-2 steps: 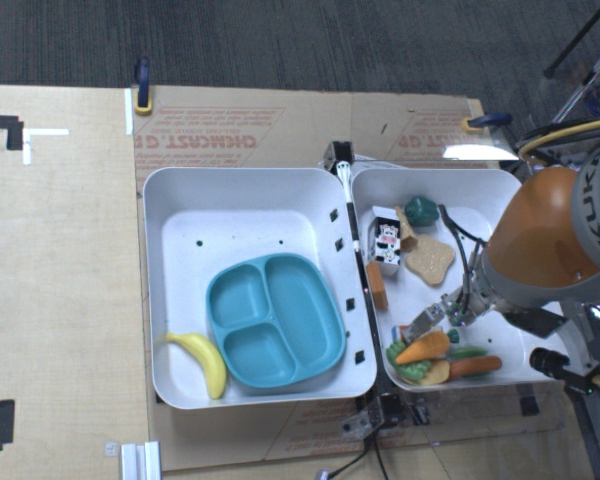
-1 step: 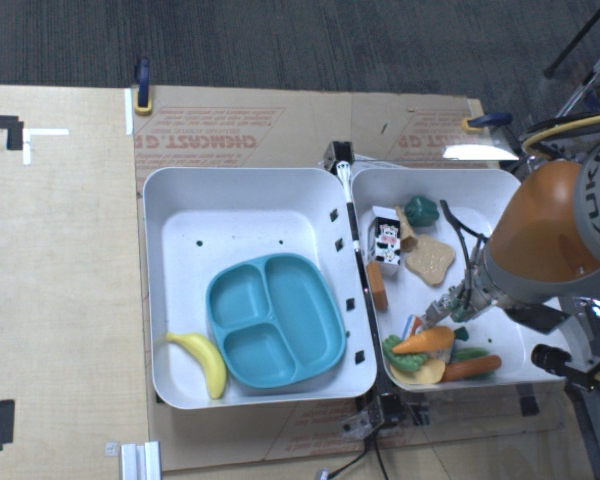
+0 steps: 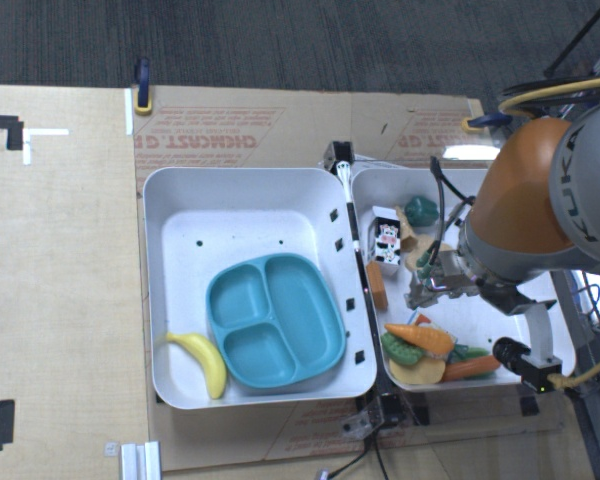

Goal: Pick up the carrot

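Closest to the lens is the grey arm (image 3: 550,208) with its orange band, coming in from the right side of the frame and covering a good chunk of the right bin.

Going left to right: the wooden tabletop (image 3: 60,288) on the far left is open, with some black tape marks near the left edge. Next, the left bin (image 3: 170,268) holds a teal divided plate (image 3: 275,320) sitting roughly centre and low, and a banana (image 3: 205,360) tucked into the lower left corner, just beside the plate. Lots of bare white floor along that bin's top edge.

Right bin (image 3: 540,343) is way more crowded. An orange block (image 3: 376,285) lies along its left wall, a small black-and-white carton (image 3: 386,236) above it, and a dark green item (image 3: 421,209) near the top. The gripper (image 3: 427,290) hangs mid-bin; can't tell if the jaws are apart or together from this angle.

The carrot (image 3: 428,340) lies just below the gripper, in the lower part of the right bin, resting on a pile with a tan piece (image 3: 418,371) and a second orange veggie (image 3: 470,368) hugging the bottom edge. Not much room around it.
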Controlling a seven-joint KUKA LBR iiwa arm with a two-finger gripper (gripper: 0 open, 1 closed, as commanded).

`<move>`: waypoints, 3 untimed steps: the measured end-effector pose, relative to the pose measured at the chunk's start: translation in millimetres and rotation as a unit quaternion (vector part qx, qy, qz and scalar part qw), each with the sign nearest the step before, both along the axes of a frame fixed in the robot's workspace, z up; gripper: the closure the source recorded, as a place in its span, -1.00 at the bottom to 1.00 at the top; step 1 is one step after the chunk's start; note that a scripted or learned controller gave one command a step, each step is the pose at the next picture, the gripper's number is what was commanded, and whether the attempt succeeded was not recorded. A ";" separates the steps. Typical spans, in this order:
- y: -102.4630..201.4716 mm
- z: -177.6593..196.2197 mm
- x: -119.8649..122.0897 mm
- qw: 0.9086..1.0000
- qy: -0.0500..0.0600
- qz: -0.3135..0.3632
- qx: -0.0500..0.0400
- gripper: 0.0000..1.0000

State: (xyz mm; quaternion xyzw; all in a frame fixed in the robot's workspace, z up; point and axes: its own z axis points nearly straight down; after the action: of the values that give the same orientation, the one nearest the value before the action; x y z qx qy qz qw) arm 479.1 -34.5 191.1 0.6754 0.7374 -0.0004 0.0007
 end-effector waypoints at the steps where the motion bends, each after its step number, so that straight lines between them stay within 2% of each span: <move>1: 0.0 0.0 0.0 1.000 0.000 0.000 0.000 -1.00; 2: -67.8 -49.7 -0.9 0.999 0.001 0.038 0.000 -1.00; 3: -62.9 -100.0 -0.9 0.998 0.001 0.064 0.001 -1.00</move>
State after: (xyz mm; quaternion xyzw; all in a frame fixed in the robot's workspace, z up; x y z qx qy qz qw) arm 478.2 -97.4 91.1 0.6267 0.7792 -0.0002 -0.0004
